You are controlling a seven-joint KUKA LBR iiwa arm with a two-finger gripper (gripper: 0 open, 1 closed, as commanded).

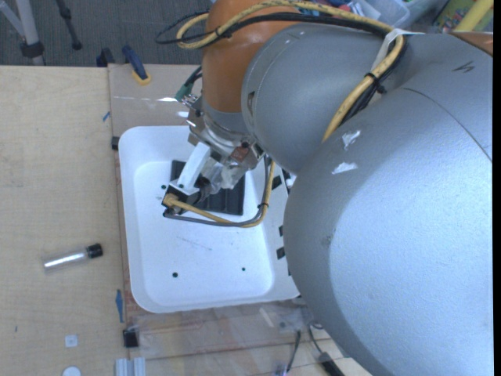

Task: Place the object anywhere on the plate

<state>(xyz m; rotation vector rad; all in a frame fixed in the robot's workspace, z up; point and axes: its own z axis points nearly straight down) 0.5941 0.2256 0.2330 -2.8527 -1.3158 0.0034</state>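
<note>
The gripper is held low inside the white bin at centre-left, its state untellable, directly over a black shape judged to be the object, presumably for grasping.

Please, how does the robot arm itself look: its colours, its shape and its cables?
The thick, rounded grey robot arm has a smooth, slightly glossy shell with a few small white scuff marks. Above the wrist sits a rounded orange band. A thin yellow cable runs along the outside of the shell.
</note>
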